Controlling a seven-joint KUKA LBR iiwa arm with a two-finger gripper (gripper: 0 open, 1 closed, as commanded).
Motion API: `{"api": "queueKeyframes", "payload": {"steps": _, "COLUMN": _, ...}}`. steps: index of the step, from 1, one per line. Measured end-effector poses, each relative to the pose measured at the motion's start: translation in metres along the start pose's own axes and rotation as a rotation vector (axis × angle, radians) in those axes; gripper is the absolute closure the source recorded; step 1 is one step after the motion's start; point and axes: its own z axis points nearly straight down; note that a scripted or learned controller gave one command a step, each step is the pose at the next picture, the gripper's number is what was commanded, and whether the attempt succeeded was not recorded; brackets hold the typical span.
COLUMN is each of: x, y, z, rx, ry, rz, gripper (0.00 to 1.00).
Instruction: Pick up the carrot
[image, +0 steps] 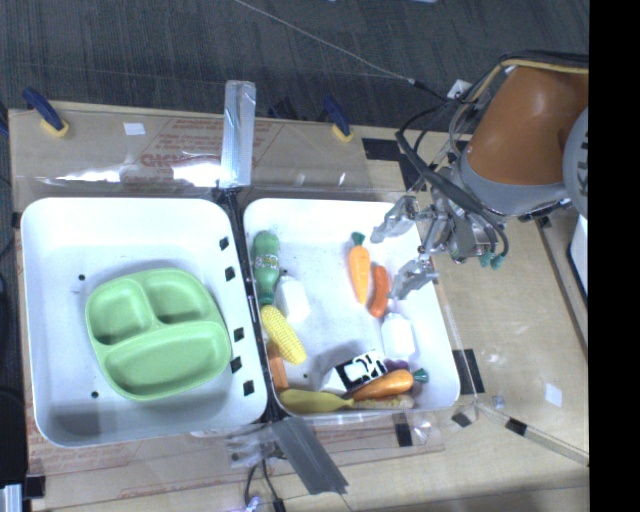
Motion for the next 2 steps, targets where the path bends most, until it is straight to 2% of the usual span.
{"api": "queueKeyframes", "payload": {"steps": 1, "x": -0.057, "y": -0.009, "z": 0.148, "rx": -0.007, "ry": 0.013, "rz": -0.153, "gripper": 0.0}}
{"api": "queueKeyframes", "payload": {"steps": 2, "x": -0.063, "y": -0.008, "z": 0.128, "rx": 0.0, "ry": -0.004, "rz": -0.16, "gripper": 1.0}}
